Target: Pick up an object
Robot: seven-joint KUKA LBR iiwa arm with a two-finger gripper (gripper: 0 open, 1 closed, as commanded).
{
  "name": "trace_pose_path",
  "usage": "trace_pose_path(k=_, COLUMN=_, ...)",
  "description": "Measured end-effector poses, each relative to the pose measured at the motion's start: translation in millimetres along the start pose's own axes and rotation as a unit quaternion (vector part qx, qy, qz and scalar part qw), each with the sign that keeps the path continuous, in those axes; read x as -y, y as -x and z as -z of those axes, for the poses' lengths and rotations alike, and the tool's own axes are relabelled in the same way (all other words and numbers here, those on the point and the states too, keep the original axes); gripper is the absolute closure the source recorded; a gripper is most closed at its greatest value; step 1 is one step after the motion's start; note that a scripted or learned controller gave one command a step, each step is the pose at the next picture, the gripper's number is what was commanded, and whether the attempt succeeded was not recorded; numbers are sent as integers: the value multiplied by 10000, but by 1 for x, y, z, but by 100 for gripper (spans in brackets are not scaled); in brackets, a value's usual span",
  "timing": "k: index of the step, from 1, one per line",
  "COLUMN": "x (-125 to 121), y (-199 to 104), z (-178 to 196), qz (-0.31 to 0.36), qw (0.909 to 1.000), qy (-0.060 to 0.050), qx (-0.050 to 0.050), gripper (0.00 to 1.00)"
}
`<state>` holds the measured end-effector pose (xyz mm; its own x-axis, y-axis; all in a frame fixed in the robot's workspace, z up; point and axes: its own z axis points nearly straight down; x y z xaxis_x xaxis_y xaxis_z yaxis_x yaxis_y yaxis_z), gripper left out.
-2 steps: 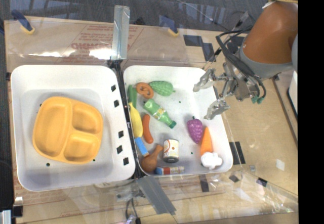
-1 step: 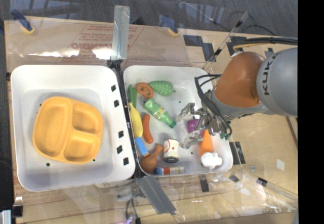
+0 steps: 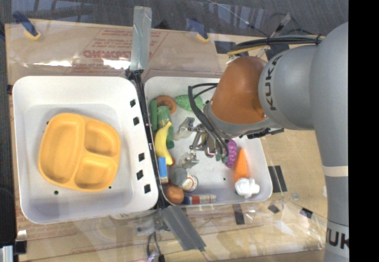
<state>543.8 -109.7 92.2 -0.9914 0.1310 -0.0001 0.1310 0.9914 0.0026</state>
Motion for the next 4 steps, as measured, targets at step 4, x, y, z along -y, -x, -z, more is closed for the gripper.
trace_pose_path(k=4, x=93, y=43, z=5, qz=850, qw=9964, qy=-6, qx=-20, gripper=0)
